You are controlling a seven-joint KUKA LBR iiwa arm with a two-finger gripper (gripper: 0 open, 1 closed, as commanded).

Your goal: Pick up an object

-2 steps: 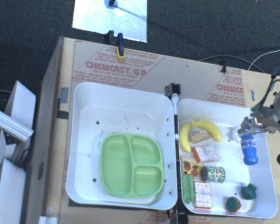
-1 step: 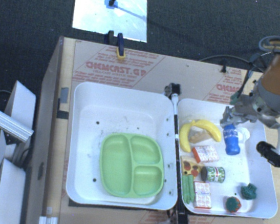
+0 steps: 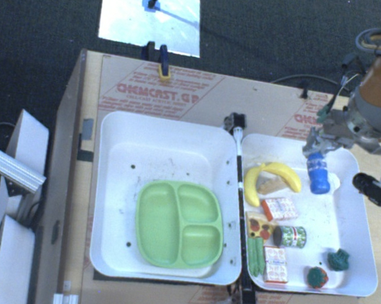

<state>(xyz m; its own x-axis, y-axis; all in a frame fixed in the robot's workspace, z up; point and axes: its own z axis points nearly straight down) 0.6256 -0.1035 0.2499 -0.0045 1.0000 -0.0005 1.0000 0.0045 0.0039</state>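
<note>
Bottle (image 3: 319, 176) first: you can see a small blue one with a white cap standing in the far part of the right bin (image 3: 365, 257), directly under the gripper (image 3: 321, 146). The gripper sits right above its cap, and it looks as if the fingers straddle the top of the bottle, though the view from above is too coarse for you to tell whether they are spread or clamped, or whether the bottle is off the bin floor at all. Treat it as not yet secured.

That spot makes sense for a pick: the bottle stands apart at the far end, with bare white floor on its outer side, so the arm reaching in from the right edge of the surface has room to come down.

Watch what lies beside it. The banana (image 3: 271, 177) curves just inward of the bottle, with something pale tucked under its bend. Nearer the front edge you have a red and white box (image 3: 279, 209), a can (image 3: 290, 236) on its side, a second box (image 3: 276, 264), a green strip (image 3: 255, 255) along the inner wall, a red ball (image 3: 317, 276) and a dark green lump (image 3: 338, 260) in the front outer corner. None of these touch the bottle.

The left bin (image 3: 128, 146) holds a green divided tray (image 3: 180, 224), well clear of the work.
</note>
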